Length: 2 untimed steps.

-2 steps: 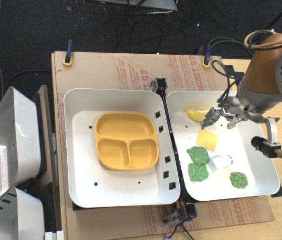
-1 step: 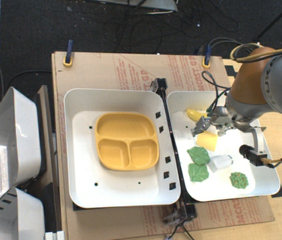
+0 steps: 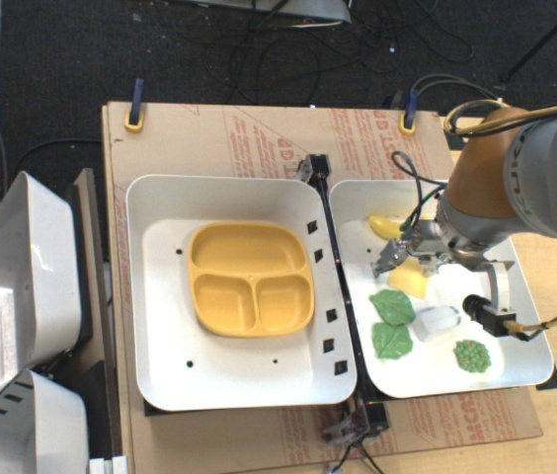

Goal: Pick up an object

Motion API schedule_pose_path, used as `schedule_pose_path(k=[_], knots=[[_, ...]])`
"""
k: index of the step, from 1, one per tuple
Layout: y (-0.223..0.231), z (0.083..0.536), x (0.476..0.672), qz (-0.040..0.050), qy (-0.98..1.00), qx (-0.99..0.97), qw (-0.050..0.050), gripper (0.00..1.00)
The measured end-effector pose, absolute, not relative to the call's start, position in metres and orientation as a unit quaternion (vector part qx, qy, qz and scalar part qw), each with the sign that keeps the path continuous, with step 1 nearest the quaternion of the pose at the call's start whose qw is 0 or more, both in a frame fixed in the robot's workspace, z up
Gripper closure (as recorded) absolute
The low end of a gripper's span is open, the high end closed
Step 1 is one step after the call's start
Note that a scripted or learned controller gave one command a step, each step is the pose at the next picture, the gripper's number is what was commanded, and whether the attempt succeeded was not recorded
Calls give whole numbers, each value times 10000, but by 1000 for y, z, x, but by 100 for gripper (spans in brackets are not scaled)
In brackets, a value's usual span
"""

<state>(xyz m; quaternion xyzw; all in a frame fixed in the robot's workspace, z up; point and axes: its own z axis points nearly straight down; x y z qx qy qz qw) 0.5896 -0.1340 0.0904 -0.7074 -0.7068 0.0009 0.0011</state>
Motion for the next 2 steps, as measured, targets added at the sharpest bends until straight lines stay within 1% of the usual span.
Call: schedule_pose_path(k=[1,2], knots=[[-134,102,591,0,-7067,-7075,-5,100],[-131,154,602,-17,-7085,-7057,-26,100]])
